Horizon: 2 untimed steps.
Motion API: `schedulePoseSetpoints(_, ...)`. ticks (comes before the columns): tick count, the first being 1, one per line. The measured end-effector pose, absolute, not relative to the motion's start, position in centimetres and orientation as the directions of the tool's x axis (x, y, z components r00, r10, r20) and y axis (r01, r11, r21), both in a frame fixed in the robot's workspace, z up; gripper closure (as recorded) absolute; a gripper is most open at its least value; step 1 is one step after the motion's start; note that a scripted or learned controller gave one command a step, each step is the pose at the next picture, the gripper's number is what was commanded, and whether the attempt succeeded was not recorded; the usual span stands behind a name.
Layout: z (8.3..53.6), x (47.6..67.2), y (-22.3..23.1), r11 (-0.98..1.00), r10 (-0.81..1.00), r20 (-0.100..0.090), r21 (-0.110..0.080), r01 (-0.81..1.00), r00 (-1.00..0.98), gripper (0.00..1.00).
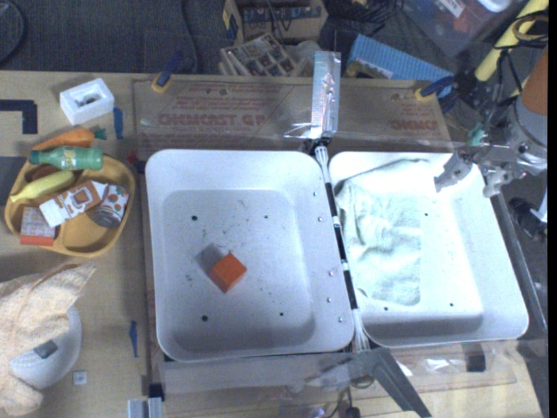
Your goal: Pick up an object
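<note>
Orange block [229, 272] in left bin [174, 181], corner toward viewer, no long axis, pincer [470, 171] spread, empty

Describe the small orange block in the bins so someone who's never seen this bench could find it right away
Start at the two shallow white bins side by side and take the left white bin, the one without the crumpled white towel. On its floor, a little below the middle, lies the small orange cube-shaped block. It is the one brightly coloured thing in that bin, beside just a small grey patch and dark specks.
</note>
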<state>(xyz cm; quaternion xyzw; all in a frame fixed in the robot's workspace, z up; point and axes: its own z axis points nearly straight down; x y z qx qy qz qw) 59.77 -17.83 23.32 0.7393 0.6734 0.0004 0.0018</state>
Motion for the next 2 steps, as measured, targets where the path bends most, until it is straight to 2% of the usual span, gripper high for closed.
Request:
schedulePoseSetpoints(1, 18.5, 59.4, -8.4, -0.054, 0.999, 0.000, -0.002, 0.999, 0.054, 0.00)
schedulePoseSetpoints(2, 21.6, 59.0, -14.4, -0.039, 0.999, -0.002, 0.004, 0.999, 0.039, 0.00)
